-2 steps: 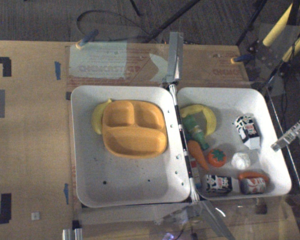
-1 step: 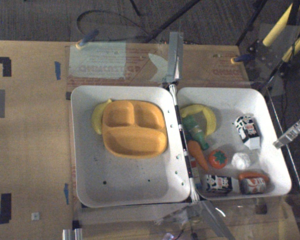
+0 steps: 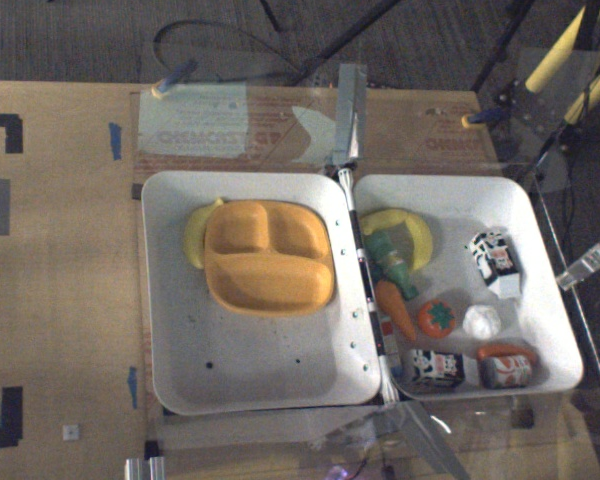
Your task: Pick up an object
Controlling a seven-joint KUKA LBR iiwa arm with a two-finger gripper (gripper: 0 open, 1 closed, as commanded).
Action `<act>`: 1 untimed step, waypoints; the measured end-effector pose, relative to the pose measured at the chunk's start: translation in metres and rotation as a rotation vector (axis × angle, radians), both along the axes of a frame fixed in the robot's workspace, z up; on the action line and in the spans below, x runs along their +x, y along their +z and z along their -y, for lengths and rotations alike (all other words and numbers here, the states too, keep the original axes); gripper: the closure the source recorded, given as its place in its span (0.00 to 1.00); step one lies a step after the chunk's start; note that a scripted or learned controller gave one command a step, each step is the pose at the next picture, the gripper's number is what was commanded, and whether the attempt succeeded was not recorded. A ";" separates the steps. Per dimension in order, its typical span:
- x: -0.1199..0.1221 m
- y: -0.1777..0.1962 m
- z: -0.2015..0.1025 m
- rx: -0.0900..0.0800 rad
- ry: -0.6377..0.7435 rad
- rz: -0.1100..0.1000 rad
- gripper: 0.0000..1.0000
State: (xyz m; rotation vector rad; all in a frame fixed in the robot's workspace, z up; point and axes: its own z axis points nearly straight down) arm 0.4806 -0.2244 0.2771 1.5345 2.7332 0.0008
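Note:
The left bin (image 3: 180,368) holds an orange divided plate (image 3: 269,256) lying over a yellow banana-like piece (image 3: 194,238). The right bin (image 3: 540,238) holds a yellow plate (image 3: 417,230) with a green bottle (image 3: 390,258) lying across it. A toy carrot (image 3: 397,311), a tomato (image 3: 437,318) and a white lump (image 3: 482,321) sit near the middle. An upright cow-print milk carton (image 3: 496,261) stands to the right. Along the front lie a cow-print carton (image 3: 439,367) and a red-capped can (image 3: 506,365).
A clear plastic divider (image 3: 348,118) rises behind the gap between the bins. Blue tape marks (image 3: 115,140) and black squares dot the wooden bench to the left. Tripod legs and cables cross the floor behind the bench.

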 end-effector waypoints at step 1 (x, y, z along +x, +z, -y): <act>0.000 -0.025 -0.001 0.003 0.005 -0.005 1.00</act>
